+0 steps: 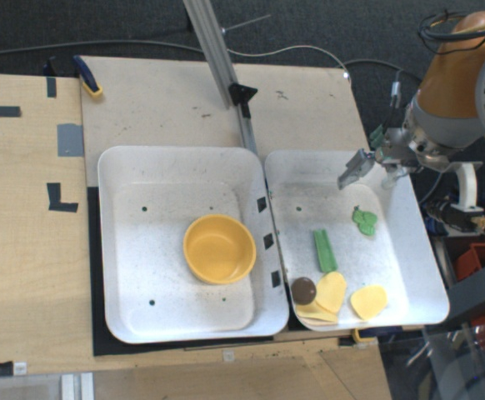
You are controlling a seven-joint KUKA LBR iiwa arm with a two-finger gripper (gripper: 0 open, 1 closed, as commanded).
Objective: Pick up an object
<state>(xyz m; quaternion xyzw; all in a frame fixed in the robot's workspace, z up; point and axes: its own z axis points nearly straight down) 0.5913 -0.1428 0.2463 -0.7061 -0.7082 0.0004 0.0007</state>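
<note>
Nothing is lifted yet: pincer (352, 173) hangs released at 12 o'clock of the green toy (363, 220); grasp remains.

Left bin (126, 223): yellow bowl (219, 248), centre-right. Right bin (409, 248): green block (324, 250), small green piece (364, 221), brown ball (303, 290), two pale yellow pieces (369, 301) at lower edge. End effector (361, 167) over right bin's upper part, nothing between fingers. Table (26, 223) with grey tape marks.
</note>
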